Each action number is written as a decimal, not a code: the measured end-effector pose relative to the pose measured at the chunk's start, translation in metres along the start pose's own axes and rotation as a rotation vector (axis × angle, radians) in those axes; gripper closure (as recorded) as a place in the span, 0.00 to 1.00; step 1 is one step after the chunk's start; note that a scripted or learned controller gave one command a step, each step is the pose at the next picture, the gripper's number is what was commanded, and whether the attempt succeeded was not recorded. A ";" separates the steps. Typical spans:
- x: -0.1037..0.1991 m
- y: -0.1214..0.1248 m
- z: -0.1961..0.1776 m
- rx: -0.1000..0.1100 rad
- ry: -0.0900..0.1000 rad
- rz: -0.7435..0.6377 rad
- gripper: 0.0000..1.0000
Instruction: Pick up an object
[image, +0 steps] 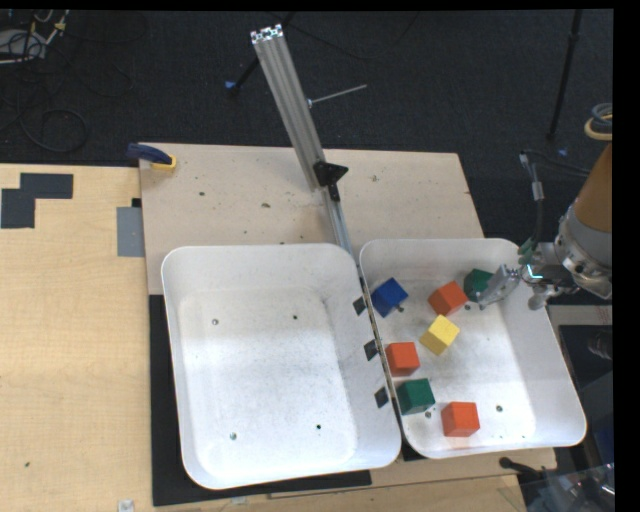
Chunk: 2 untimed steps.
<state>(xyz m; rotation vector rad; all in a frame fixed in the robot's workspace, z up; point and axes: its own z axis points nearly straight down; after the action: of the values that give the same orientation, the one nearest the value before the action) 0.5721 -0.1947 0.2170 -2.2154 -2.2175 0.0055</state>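
The gripper is down at the far right side of the right bin, right up against a green block, but I honestly can't tell whether it's got anything. An orange block sits just beside the green one, so I'd guess a close could catch both or bump one away. The yellow block and blue block sit further left, out of the mess.

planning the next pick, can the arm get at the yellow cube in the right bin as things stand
Probably yes. The yellow cube sits near the middle of the right bin, with open floor around it and small gaps to the orange cubes. The tool is just up-right, by the green cube.
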 end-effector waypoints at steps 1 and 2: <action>0.000 0.001 -0.003 -0.005 -0.001 -0.001 0.00; 0.000 -0.001 0.041 0.000 -0.001 0.001 0.00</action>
<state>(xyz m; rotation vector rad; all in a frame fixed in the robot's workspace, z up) 0.5711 -0.1942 0.1762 -2.2167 -2.2170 0.0057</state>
